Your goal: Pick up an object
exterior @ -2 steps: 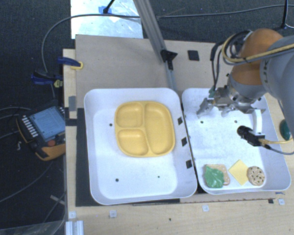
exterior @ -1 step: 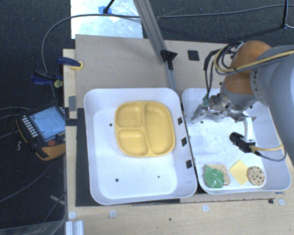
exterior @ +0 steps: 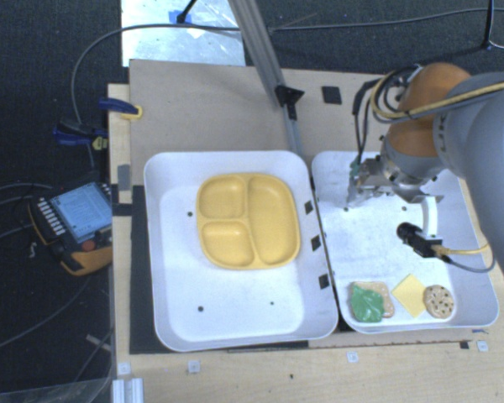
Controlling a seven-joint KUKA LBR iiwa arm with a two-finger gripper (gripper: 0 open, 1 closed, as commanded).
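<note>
Nearest the camera, three toy foods line the right bin's [exterior: 485,309] near edge: toast with green topping [exterior: 370,301], cheese slice [exterior: 409,295], cookie [exterior: 438,301]. All look light, flat and stiff; edge grips likely suit. Farther back hovers the end effector [exterior: 361,185], its state unreadable.

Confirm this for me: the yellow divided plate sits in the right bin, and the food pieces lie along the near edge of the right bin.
Not quite. The camera view shows the yellow divided plate in the left bin; the food pieces do lie along the near edge of the right bin.
</note>
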